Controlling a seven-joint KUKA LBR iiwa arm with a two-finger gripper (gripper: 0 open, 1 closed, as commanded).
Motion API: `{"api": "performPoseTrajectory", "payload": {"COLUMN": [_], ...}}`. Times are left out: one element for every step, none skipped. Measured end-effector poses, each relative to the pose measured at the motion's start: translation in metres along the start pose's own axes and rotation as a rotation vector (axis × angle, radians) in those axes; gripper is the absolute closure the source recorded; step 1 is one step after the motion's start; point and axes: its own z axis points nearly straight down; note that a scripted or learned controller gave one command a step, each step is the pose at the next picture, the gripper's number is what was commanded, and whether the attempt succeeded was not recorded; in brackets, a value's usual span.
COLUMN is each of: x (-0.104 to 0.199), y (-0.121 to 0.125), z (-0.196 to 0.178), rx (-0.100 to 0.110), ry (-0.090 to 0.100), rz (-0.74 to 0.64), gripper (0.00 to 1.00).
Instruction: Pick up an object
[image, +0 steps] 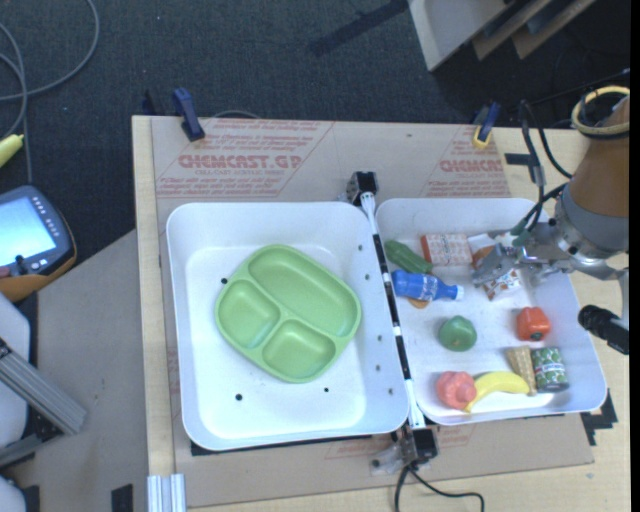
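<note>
The right white bin (590, 345) holds several objects: a white and red box (445, 248), a green vegetable (405, 256), a blue bottle (424, 288), a green apple (458, 333), an orange-red pepper (533, 323), a green can (549, 368), a cracker (519, 361), a banana (500, 385) and a pink-red fruit (454, 389). My gripper (498, 264) hangs low at the back right of this bin, right of the box. A small white and red packet (500, 284) lies just below it. Whether anything is held is hidden.
The left bin (190, 300) carries a green divided plate (288, 312). A black and white divider (385, 300) separates the two bins. The arm (600, 190) reaches in over the right bin's back right corner. Blue clamps (186, 112) stand on the bench's far edge.
</note>
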Motion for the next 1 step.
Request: {"api": "performPoseTrajectory", "payload": {"x": [0.0527], "y": [-0.053], "z": [0.0757], "rx": [0.012], "ry": [0.006], "rz": [-0.002], "gripper": [0.0]}}
